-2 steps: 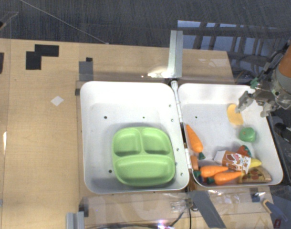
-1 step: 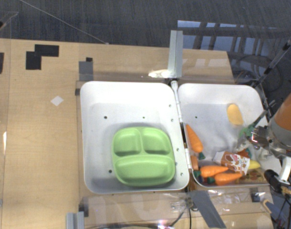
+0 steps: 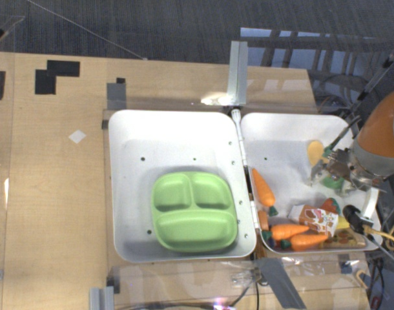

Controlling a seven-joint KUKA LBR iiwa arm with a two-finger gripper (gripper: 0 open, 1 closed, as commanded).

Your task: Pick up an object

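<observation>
The gripper (image 3: 323, 171) is blurred against a green item (image 3: 334, 183) in the right bin (image 3: 281, 134), so I cannot tell its jaw state. The arm (image 3: 381, 141) leans in from the right. Toy carrots (image 3: 294, 232), a yellow piece (image 3: 314, 151) and a carton (image 3: 318, 218) lie nearby; a green divided plate (image 3: 194, 210) sits in the left bin (image 3: 139, 141).

We see a green plate (image 3: 194, 212) in the left bin (image 3: 129, 141); carrots (image 3: 299, 236) lie at 5 o'clock in the right bin (image 3: 281, 147), the end effector (image 3: 326, 172) above.

We see our arm (image 3: 384, 141) as a rounded orange band over grey metal, black cables trailing nearby.
</observation>
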